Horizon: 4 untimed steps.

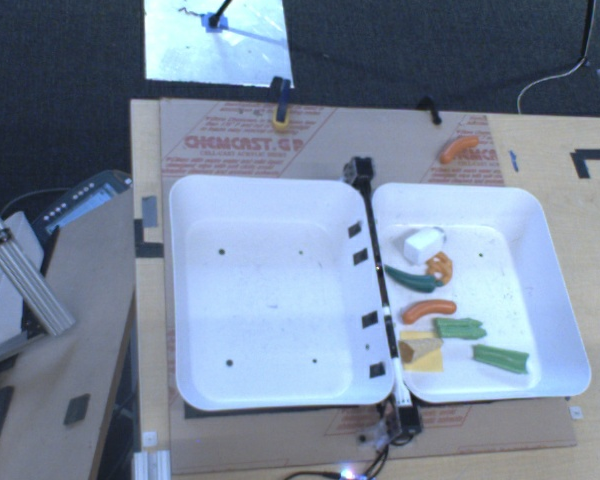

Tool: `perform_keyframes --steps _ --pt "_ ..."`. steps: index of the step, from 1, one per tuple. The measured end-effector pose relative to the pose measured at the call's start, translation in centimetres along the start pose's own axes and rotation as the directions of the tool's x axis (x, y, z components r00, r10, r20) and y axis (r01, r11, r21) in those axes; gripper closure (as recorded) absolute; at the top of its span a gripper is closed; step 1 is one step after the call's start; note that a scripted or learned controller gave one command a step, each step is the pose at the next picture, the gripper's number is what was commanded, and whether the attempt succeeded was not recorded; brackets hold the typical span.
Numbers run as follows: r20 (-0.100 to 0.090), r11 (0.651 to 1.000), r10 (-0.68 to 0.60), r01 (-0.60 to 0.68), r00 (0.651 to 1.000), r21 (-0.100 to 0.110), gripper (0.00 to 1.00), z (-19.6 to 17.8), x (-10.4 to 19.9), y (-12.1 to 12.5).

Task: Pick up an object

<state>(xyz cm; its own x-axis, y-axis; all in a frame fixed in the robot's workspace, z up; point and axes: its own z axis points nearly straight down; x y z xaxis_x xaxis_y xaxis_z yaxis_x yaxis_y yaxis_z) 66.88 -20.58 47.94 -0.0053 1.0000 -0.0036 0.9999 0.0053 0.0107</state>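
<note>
1. The stance of the gripper's fingers cannot be told; nothing is seen held.
2. The candidates are gathered in the right bin (555,298), towards its left wall: a white block (423,243), an orange curl (439,265) just below it, a dark green pod (412,279), an orange sausage shape (428,311), two green pieces (459,328) (500,358), and a yellow wedge (420,351).
3. Another orange piece (460,149) is seen on the board behind that bin.
4. The left bin (270,183) is beside it, walls touching.
5. Progress is judged nil; every item lies flat and unlifted; reach, closure and lift are all left to be done.
</note>
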Motion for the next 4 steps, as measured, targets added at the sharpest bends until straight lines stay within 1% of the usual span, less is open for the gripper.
perform_keyframes --steps 1,2,3,4 --pt "-0.001 1.000 0.000 0.000 1.000 0.003 1.00 -3.9 0.0 0.0" --pt "-0.009 1.000 -0.002 0.002 1.000 0.023 1.00 17.5 5.9 -0.3" --pt "-0.001 1.000 0.003 -0.003 1.000 0.002 1.00 10.3 4.8 0.0" --pt "0.000 1.000 0.005 -0.005 1.000 0.004 1.00 6.7 1.3 -0.1"
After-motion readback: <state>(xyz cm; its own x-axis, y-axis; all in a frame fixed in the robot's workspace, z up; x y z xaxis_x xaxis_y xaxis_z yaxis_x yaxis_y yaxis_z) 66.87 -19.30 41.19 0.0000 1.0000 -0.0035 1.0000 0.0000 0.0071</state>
